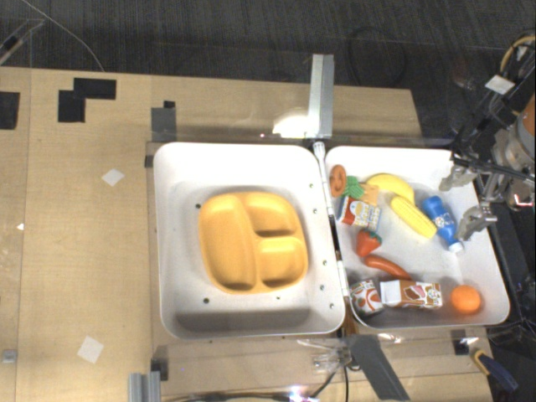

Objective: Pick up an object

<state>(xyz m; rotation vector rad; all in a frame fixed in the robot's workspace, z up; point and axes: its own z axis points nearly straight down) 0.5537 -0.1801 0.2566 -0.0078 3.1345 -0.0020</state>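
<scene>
The gripper [471,198] hangs over the right rim of the right bin [490,270], its two metal fingers [456,177] spread wide apart, and nothing is between them. The thing nearest to it is a blue bottle [440,219] with a white cap, which lies just to the left of the lower finger. Further left lie a corn cob [414,215] and a yellow lemon [388,185], touching each other. Beyond them are a small juice carton [361,213], a carrot [368,243] and a red chili pepper [387,265]. Below the gripper, in the near corner of the bin, sits an orange [466,300], and beside it lies a brown milk carton [397,295]. The left bin [172,249] holds a yellow divided tray [252,241], well apart from the gripper. The arm [517,145] enters from the right edge, with its wrist above the bin's rim.
</scene>
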